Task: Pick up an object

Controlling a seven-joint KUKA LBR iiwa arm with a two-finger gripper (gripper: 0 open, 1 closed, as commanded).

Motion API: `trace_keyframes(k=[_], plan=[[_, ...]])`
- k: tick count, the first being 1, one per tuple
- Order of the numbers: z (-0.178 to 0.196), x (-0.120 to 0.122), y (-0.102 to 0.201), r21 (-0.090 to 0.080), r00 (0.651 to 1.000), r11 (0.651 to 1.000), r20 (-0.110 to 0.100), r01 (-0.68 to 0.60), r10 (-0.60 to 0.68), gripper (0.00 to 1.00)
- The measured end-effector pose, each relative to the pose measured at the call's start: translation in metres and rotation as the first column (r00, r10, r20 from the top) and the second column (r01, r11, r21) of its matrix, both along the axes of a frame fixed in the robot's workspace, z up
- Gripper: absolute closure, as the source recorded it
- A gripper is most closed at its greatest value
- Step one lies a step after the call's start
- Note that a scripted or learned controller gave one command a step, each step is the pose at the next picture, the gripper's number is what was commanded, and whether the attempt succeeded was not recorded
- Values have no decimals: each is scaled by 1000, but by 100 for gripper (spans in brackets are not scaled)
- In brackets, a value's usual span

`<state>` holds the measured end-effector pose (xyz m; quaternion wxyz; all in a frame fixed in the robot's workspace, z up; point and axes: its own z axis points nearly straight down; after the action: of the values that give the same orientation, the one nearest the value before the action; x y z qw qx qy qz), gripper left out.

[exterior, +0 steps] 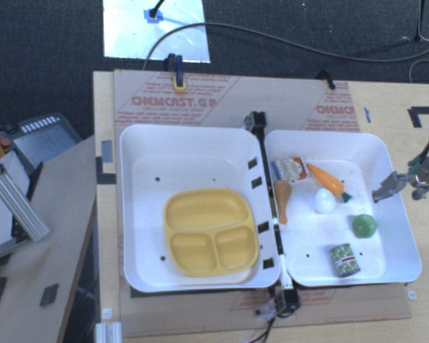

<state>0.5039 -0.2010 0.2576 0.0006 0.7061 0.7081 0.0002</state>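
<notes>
Fingers (386, 188) sit at the right rim of the right bin (400, 259), entering from the right; whether they are spread or closed I cannot tell, since the tips are small and blur against the white wall. Nothing is visible between them.

Candidate things all lie in the right bin, to the left of the fingers and a little lower: green ball (365, 225) nearest, just down-left; white egg (324, 201) further left; carrot (325, 179) with long axis running upper-left to lower-right; small can (344, 260) near the front wall; snack packet (289, 168) and a brown cone (282, 199) against the divider. Left bin (143, 156) holds a yellow divided tray (211, 231).

Judgement: the ball is the shortest reach, a short move left and down.

Arm body is cut off at the frame edge. Can label unreadable.
</notes>
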Motion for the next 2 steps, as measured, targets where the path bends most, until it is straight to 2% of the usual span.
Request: trace_keyframes(k=[1,2], plan=[[-42,-2,-3,1,1000,1000,-2,2,-2,0],[-92,6,3,2,1000,1000,-3,1,-1,0]])
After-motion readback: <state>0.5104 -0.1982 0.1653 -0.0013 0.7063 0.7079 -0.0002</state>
